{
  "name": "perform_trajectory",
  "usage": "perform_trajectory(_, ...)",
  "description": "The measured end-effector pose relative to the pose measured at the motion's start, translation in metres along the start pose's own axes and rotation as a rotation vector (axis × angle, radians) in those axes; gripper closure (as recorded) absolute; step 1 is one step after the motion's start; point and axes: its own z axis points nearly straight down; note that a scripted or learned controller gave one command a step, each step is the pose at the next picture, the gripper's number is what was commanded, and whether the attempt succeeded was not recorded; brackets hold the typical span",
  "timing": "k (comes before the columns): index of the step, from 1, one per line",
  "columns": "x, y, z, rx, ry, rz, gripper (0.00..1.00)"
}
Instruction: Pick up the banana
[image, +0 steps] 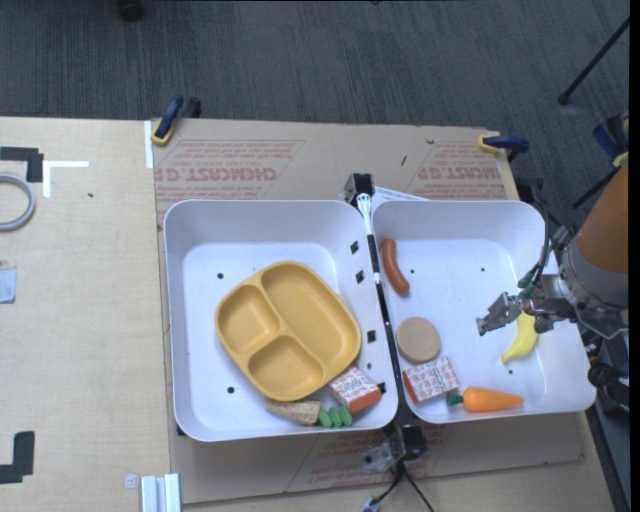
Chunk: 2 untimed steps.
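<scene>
Red lettering is printed on the cardboard (330, 165) beneath the bins and is seen upside down; it appears to read "CHEMCAST GP", repeated at left and right, with smaller lines below that cannot be read. Two small cartons carry red-and-white print too small to make out: one (431, 381) in the right bin (470, 225), one (356, 390) in the left bin (200, 300). The arm (605, 245) is seen entering from the right, its orange band above the right bin's right wall and its wrist turned inward over the bin. The gripper (505, 315) is held low over the right part of that bin, fingers pointing left. The banana (521, 340) lies at the gripper's lower side, just beside or touching it; whether it is between the fingers cannot be told, nor how far they are parted. Also noted in the right bin: a sausage (394, 267), a brown disc (418, 339) and a carrot (491, 400). A yellow tray (288, 330) is noted in the left bin.
</scene>
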Motion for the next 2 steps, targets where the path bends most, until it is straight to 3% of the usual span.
perform_trajectory(1,-0.0299,0.0412,0.1058,0.0,0.0,-0.245,0.0)
perform_trajectory(2,-0.0301,0.0419,0.096,-0.002,-0.001,-0.243,1.0)
